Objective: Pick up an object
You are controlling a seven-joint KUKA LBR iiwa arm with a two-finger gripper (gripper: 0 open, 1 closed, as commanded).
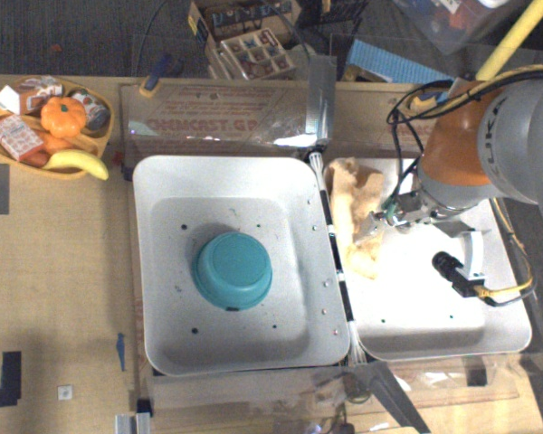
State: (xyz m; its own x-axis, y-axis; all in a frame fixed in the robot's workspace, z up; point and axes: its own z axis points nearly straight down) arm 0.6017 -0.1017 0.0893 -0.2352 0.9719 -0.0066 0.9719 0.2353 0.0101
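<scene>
Tan crumpled cloth (355, 220), or something like it, sits right at your gripper (381, 217), whose opening you cannot tell from above, so take a raised fold and lift straight up: its bin (452, 333) crowds it with the wall toward the neighbouring bin, while bare floor lies open on the arm's side.

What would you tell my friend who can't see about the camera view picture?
A grey and orange robot arm reaches in from the right, its gripper beside a crumpled tan cloth-like thing at the left side of the right white bin. A teal bowl sits in the middle of the left bin.
</scene>
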